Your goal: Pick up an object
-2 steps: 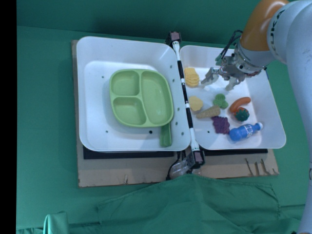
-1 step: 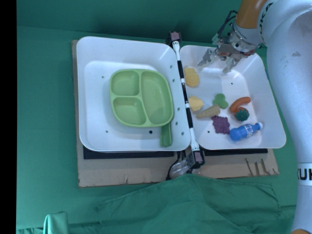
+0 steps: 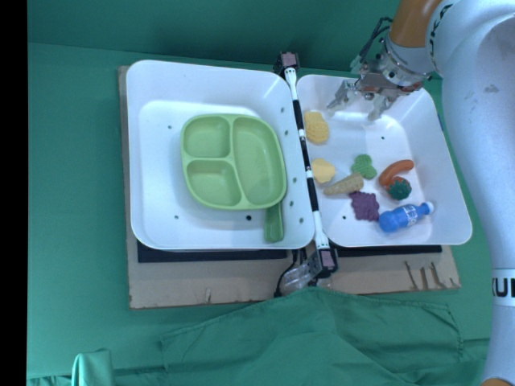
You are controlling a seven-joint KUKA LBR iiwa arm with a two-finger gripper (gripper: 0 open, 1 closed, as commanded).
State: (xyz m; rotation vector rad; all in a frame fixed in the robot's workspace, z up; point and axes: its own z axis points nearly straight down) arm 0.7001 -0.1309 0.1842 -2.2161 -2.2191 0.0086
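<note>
Several toy foods lie in the right bin (image 3: 451,215): a yellow piece (image 3: 316,127), a smaller yellow piece (image 3: 323,170), a tan piece (image 3: 344,185), green broccoli (image 3: 364,166), a red sausage (image 3: 397,170), a strawberry (image 3: 400,188), purple grapes (image 3: 364,206) and a blue bottle (image 3: 405,215). My gripper (image 3: 356,105) hangs over the back of this bin, up and to the right of the larger yellow piece. Its fingers (image 3: 334,100) are spread open with nothing between them.
The left bin (image 3: 153,95) holds a green divided plate (image 3: 233,161) and a green strip (image 3: 273,223) at its front right. A divider bar (image 3: 302,147) runs between the bins. Green cloth (image 3: 322,336) lies bunched at the front of the bench.
</note>
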